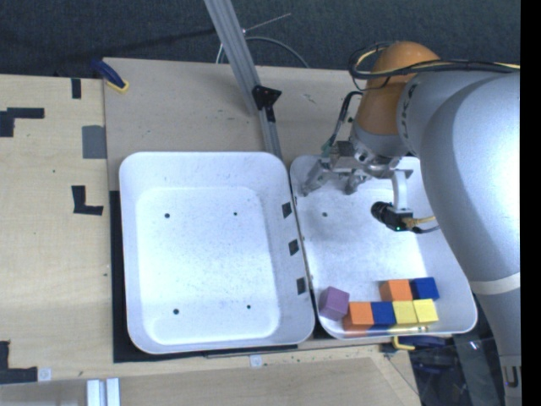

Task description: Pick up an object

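My gripper (331,181) hangs over the far left part of the right bin (355,244), with its two grey fingers spread apart and nothing between them. Along that bin's near edge lie several small blocks: a purple block (335,301) at the left, then an orange block (361,313), a blue block (383,313), yellow blocks (414,312), and behind them another orange block (395,291) and blue block (424,288). The blocks lie well apart from the gripper, toward the near side.
The left bin (203,252) lies beside the right one, their rims touching. A slanted metal pole (241,57) runs from the top down to the bins' far junction. The grey arm (473,159) covers the right side. Black tape marks dot the bench at left.
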Robot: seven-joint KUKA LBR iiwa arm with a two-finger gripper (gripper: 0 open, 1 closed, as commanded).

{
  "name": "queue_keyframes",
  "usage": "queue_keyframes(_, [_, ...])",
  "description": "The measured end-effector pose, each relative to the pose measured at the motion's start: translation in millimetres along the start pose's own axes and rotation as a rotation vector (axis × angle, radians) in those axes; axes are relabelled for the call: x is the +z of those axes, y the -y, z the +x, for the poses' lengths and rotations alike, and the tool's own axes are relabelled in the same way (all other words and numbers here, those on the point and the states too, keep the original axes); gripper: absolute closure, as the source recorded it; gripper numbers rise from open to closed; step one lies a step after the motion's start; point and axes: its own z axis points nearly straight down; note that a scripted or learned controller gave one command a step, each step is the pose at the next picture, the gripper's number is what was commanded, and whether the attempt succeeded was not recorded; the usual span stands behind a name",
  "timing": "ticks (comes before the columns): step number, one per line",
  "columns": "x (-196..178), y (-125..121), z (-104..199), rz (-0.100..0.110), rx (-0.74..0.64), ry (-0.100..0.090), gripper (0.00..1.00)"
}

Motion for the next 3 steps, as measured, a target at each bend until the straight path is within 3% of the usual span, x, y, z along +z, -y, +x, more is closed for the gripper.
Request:
queue_keyframes(1, [-4,55,-33,-0.015,0.005,-0.004,0.00])
queue_keyframes(2, [-3,56,6,-0.018,-0.003,-0.007,0.00])
queue_keyframes(3, [-13,57,4,-0.018,0.000,-0.007,1.00])
